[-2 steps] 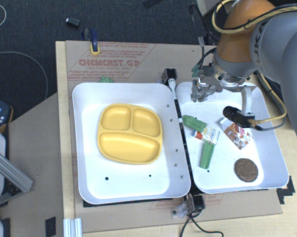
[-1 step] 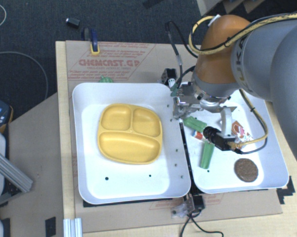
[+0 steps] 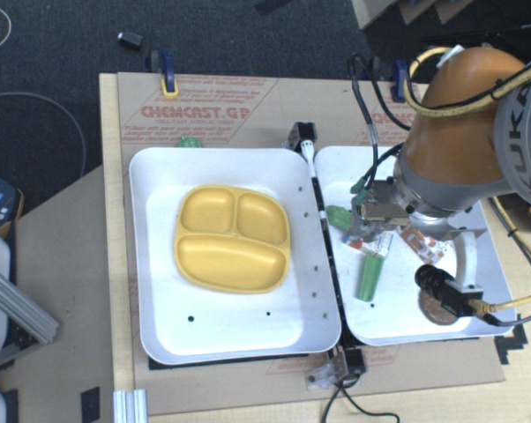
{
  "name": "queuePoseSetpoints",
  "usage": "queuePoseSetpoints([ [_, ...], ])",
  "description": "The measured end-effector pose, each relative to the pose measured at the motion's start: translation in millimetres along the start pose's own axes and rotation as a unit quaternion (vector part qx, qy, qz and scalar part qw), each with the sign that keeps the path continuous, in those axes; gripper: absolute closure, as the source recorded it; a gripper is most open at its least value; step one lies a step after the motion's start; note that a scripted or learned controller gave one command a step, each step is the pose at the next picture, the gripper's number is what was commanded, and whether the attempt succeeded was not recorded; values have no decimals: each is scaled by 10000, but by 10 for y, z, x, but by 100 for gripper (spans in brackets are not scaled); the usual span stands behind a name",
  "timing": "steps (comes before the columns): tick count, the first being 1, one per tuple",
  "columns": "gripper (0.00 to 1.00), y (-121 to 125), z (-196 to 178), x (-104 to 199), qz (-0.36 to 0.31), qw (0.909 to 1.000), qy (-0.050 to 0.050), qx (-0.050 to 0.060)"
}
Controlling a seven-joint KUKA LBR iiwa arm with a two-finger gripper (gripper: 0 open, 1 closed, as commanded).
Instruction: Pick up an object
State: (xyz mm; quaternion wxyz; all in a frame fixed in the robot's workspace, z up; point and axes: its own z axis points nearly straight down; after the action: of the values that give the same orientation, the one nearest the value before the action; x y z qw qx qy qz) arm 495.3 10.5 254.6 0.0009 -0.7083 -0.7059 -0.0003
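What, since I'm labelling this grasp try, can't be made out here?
- Camera view: the right bin's far half, covered by the arm.
- Camera view: whether the pincer touches the green tube, lost in blurred clutter.
- Camera view: the packet's print, too small.

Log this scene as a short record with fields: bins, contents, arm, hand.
left bin: holds a yellow three-section plate
right bin: holds a green tube, a red-and-white packet and other small items
arm: reaches over the right bin
hand: low in the right bin, by the green tube's upper end
held: nothing seen held
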Motion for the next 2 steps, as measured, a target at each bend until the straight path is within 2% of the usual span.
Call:
queuePoseSetpoints([
  [1, 100, -160, -576, 470, -50, 10000, 4, -39],
  [2, 100, -150, -1910, 522, -32, 9999, 9, -98],
])
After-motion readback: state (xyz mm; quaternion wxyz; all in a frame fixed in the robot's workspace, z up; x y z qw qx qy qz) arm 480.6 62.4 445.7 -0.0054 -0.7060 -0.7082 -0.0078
